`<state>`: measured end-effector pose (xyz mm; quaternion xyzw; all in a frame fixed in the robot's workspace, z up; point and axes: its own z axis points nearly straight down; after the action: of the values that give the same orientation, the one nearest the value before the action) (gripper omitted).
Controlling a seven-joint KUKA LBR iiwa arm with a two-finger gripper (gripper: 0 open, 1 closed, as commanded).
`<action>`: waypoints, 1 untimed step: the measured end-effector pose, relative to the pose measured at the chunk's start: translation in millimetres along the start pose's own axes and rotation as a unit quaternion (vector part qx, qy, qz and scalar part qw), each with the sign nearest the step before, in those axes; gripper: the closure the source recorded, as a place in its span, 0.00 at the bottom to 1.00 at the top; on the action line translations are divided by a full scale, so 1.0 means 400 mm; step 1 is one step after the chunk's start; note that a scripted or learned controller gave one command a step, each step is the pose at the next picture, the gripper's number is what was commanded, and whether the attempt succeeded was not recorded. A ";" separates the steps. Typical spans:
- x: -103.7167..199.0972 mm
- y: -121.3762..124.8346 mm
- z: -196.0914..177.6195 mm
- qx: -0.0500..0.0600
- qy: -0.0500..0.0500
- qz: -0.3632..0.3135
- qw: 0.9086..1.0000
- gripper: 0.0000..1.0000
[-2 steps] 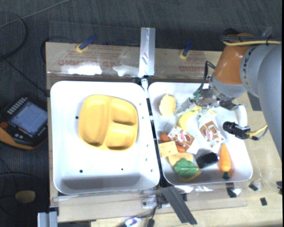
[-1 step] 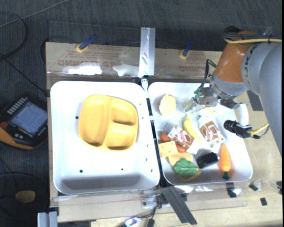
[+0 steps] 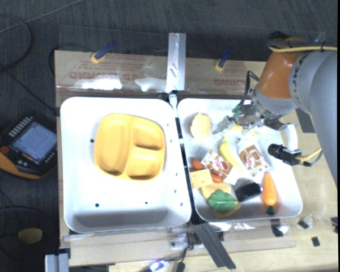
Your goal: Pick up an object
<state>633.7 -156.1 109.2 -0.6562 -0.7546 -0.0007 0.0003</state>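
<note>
The right bin [image 3: 292, 205] holds several items. A pale yellow round piece [image 3: 200, 124] lies at its back left and a banana [image 3: 228, 152] in the middle. Two red-and-white packets [image 3: 217, 162] [image 3: 254, 156] flank the banana. A carrot [image 3: 268, 188], a black block [image 3: 248, 190], a green leafy toy [image 3: 221, 200] and a yellow cheese slice [image 3: 201, 178] lie toward the front. My gripper [image 3: 242, 119] hangs low over the back of this bin, just behind the banana's far end and right of the pale round piece. Nothing shows in its grasp.
The left bin [image 3: 79, 208] carries a large yellow divided plate [image 3: 129, 145]. The grey arm with its orange band [image 3: 277, 75] reaches in from the upper right. A black cylindrical part [image 3: 283, 152] juts over the right bin's right rim. A handheld device [image 3: 28, 143] lies on the floor at left.
</note>
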 end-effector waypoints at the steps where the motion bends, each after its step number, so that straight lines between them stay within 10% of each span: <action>1: 0.091 -0.076 0.047 -0.005 -0.005 -0.033 0.999 0.00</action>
<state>598.6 -124.1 90.3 -0.6308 -0.7759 -0.0016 -0.0065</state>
